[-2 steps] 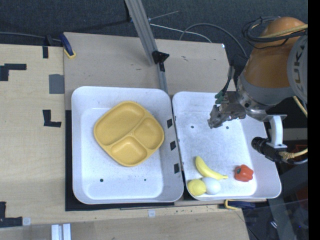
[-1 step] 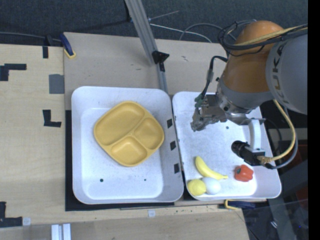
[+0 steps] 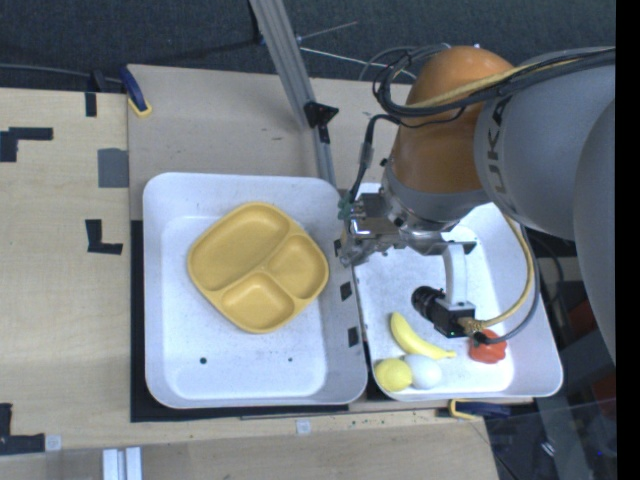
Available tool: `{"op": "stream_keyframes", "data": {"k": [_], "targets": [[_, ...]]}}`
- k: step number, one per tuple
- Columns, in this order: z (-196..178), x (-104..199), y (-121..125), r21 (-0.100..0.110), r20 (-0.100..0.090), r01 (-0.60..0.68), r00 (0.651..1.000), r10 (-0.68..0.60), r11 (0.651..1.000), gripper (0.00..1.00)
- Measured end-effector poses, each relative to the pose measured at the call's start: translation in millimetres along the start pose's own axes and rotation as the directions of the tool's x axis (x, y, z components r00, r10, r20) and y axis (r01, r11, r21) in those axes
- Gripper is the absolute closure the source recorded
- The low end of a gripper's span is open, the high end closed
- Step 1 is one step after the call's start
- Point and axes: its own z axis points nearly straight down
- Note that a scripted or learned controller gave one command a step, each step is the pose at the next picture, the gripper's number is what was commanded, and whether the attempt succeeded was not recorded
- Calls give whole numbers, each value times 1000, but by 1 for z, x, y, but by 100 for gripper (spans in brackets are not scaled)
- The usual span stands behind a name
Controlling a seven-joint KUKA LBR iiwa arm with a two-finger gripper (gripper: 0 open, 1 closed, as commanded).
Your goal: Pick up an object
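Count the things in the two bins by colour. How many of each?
Yellow: 3 (plate, banana, yellow ball)
White: 1 (white ball)
Red: 1 (red thing)
Total: 5

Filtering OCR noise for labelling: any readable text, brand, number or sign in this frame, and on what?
Dark letters on the grey arm: cut off and blurred, not readable.
Yellow divided plate, banana, left bin, right bin: no text, label or number to be seen.
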Motion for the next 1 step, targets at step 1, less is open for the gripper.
{"op": "stream_keyframes", "data": {"k": [1], "targets": [[18,44,2,1,1,-2,1000,2,1000,100]]}}
